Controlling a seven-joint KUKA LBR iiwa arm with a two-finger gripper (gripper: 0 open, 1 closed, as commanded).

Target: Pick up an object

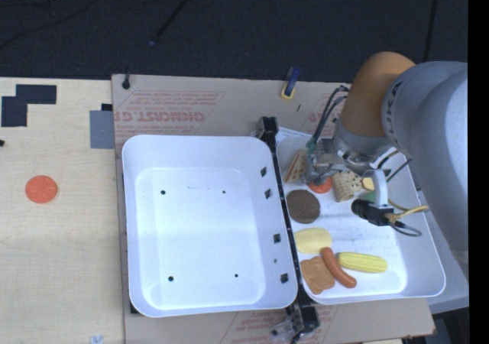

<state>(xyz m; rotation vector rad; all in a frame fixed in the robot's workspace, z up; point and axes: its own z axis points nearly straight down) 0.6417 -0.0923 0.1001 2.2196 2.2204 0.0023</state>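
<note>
The right bin holds several toy foods. A dark brown round patty lies near its left wall, with a pale yellow lump, a tan piece, a red sausage and a yellow corn cob below it. A tan bread slice leans at the upper left. A pale cheese block with holes sits beside a red piece. My gripper is down in the bin's upper part, over the red piece and next to the bread slice.
The left bin stands beside the right one, joined by a black clip strip. A black and yellow cable end hangs off the wrist over the right bin. An orange disc lies on the bench at far left.
</note>
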